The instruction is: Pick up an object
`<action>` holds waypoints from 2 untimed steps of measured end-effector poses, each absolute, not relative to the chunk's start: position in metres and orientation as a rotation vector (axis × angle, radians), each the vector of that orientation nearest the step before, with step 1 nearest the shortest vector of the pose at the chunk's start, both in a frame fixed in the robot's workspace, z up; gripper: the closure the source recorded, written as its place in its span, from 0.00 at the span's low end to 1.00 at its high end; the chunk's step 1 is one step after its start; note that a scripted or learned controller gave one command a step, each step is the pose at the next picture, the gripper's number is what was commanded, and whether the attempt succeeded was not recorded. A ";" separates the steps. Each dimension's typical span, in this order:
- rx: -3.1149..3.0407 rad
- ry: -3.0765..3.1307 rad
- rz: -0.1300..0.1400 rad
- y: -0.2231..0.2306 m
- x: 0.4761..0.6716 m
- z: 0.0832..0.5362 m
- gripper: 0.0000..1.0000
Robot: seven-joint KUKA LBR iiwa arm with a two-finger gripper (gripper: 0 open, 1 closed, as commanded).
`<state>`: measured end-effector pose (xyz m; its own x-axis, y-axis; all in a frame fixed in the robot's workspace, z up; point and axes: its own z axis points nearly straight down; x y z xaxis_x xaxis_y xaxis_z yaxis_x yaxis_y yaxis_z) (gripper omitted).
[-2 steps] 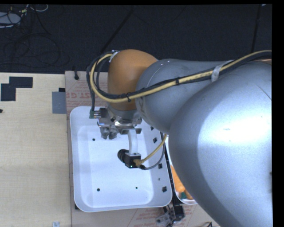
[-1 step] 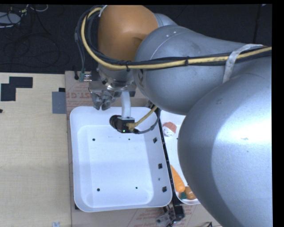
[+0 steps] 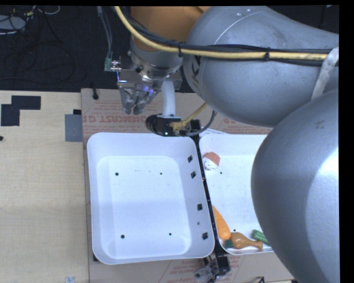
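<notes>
Your gripper hangs clenched on nothing above the far edge of the left bin, probably parked high between tries. What you want is in the right bin: I count one carrot, one tan toy, one green bit and one small reddish piece.

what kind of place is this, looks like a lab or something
Most likely a robotics lab set up for bin-picking trials. A large grey robot arm with its end effector hangs over a bench bearing two shallow white bins, toy-like objects such as an orange carrot lie in one, and loose cables trail behind.
</notes>
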<state>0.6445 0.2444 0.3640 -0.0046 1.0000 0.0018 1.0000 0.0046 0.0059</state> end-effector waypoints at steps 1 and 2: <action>2.228 2.223 -0.020 0.207 0.641 0.167 1.00; 2.219 2.230 -0.006 0.246 0.576 0.212 1.00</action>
<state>0.5758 0.2460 0.2124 -0.0052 1.0000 0.0004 1.0000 0.0052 -0.0059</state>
